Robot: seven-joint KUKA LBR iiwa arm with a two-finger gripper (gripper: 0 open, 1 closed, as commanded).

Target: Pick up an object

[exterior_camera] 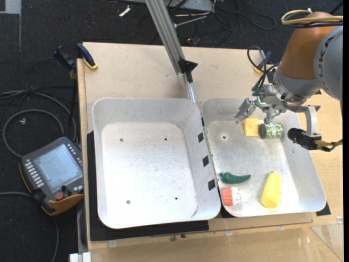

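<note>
Camera view: gripper [255, 109] hangs over right bin's [305, 173] far edge; finger spread, cannot tell. Beneath it, pale yellow block [251, 127] touching green-labelled can [271, 130]. Near edge: green pepper [234, 177], yellow corn-like piece [271, 190], red-white item [230, 196]. 2 bins, left bin [109, 113].

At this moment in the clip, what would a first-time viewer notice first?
Most likely the grey and orange arm reaching in from the right, its claw hanging over the far end of the right bin. Just below it lie a yellow block and a small green can. Toward the near end lie a green pepper, a yellow corn cob and a small red and white item.
</note>
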